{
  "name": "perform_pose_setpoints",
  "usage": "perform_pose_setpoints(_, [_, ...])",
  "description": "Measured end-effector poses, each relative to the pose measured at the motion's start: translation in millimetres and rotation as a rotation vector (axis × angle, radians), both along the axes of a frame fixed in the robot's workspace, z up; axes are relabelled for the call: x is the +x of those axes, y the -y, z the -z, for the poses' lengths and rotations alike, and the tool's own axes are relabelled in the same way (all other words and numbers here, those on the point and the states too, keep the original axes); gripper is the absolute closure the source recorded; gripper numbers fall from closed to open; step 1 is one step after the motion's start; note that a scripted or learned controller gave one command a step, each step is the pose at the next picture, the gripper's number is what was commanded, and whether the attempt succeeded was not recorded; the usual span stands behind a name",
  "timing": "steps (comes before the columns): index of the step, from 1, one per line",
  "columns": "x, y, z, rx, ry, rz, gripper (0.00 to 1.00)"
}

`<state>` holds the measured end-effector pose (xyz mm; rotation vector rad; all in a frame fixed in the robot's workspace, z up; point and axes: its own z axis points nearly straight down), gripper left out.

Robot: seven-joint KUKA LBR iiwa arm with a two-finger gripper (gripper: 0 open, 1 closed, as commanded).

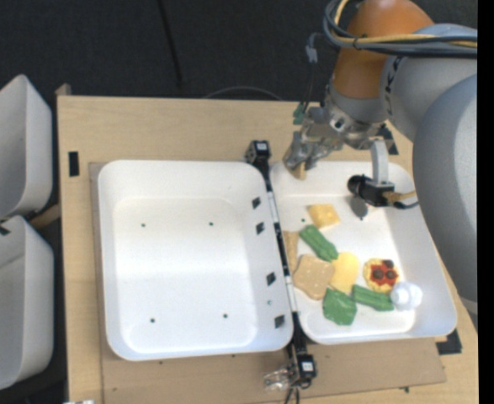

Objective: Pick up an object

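Smooth, faintly glossy white plastic on both bins [179, 183]. Matt pale wood on the tabletop [146, 120]. Bare dull metal at the gripper [301, 162]. Shiny orange band [381, 15], smooth grey arm [448, 124].

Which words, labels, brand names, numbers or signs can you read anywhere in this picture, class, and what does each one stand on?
None can be read: no legible text appears on any surface.
The small round yellow toy with red and dark markings, in the shallow white right bin, bears a pattern too small and blurred to tell if it is lettering.
The black clips along the divider between the bins show no readable marks.
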<state>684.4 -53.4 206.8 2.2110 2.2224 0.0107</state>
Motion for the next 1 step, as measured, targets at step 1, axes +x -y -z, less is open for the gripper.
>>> perform_pose_setpoints(1, [6.4, -79.3, -66.0, 0.002, -0.001, -0.005, 1.0])
